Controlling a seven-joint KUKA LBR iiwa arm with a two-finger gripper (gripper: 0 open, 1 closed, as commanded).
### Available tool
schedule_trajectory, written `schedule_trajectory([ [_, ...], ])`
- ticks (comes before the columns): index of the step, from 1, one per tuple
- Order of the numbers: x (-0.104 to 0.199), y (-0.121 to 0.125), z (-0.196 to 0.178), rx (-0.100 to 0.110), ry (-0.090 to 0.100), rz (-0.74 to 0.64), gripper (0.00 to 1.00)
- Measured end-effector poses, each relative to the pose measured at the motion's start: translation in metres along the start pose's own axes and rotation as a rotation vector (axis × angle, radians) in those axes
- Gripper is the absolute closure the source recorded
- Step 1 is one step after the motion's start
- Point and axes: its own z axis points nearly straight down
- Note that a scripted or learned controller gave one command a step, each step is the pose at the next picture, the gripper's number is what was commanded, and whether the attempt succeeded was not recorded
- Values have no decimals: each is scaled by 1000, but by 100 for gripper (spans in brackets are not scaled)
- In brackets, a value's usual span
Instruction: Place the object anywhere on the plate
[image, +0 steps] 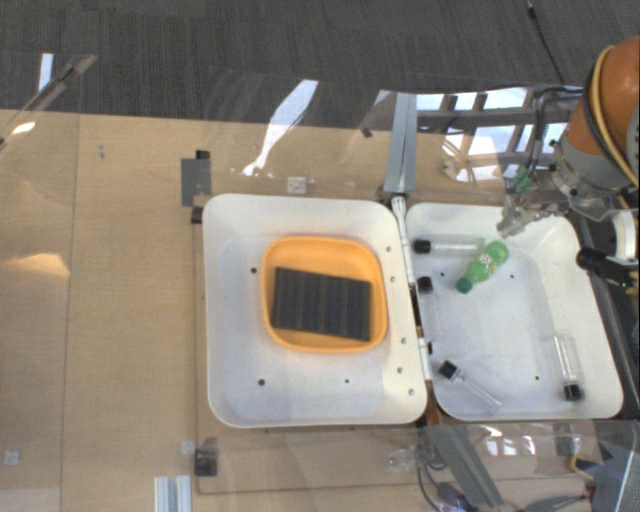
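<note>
An orange plate (325, 245) sits in the middle of the left white bin (235, 380), with a dark ribbed rectangular pad (322, 304) lying on it. A small green bottle (482, 267) lies tilted on the floor of the right white bin (520, 400), near its back. My gripper (512, 220) hangs over the back right part of that bin, just up and to the right of the bottle and apart from it. The grey wrist with its orange band reaches in from the upper right.
Clear tubes with black caps lie in the right bin: one at the back left (447, 243), one at the front left (466, 383), one at the right (566, 365). A small black cap (424, 285) sits near the divider. A metal bracket (402, 150) stands behind the bins.
</note>
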Motion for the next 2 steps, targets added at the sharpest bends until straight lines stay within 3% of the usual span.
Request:
schedule_trajectory([
  [1, 0, 0, 0, 0, 0, 0, 0],
  [2, 1, 3, -12, -6, -3, -7, 100],
])
